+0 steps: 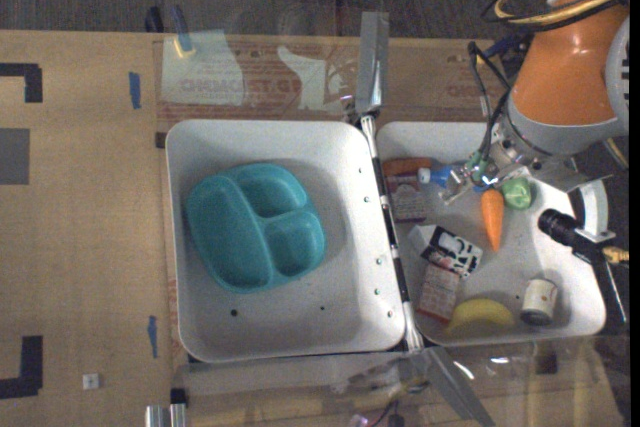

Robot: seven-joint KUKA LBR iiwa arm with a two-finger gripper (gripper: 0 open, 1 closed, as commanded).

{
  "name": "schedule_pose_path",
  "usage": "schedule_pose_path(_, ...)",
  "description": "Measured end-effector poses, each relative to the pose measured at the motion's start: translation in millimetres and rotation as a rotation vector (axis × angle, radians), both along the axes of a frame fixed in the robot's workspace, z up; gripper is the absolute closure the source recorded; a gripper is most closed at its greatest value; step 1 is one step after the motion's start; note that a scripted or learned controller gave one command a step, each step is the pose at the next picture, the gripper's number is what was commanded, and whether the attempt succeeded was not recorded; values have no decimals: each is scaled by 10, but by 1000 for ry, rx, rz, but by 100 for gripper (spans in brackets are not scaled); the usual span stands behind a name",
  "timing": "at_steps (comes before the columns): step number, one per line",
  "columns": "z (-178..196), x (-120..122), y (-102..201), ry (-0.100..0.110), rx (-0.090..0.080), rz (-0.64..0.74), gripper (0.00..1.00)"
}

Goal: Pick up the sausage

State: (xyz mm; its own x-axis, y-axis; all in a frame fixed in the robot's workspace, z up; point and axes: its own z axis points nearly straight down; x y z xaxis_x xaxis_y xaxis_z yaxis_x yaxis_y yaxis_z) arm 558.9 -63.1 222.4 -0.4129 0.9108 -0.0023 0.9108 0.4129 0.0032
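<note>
Two white bins [190, 245], one teal plate [255, 225], one carrot [492, 219], one banana [480, 314].

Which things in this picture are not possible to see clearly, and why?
- Gripper: the finger state is unreadable in the camera view, blurred and crowded by the arm's wrist.
- Sausage: nothing in the right bin clearly reads as it; the brownish item at the bin's top is too blurred to identify.
- Small packages: print too small to read.

1 fixed camera overhead, slanting down on both bins [190, 245].
</note>
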Motion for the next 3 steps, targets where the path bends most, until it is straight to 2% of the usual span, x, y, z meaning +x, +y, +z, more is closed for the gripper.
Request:
schedule_pose_path(1,104,11,-17,-5,-1,-4,100)
schedule_pose_path(2,290,171,877,1,1,-414,100)
schedule_pose_path(3,1866,246,434,0,0,-127,100)
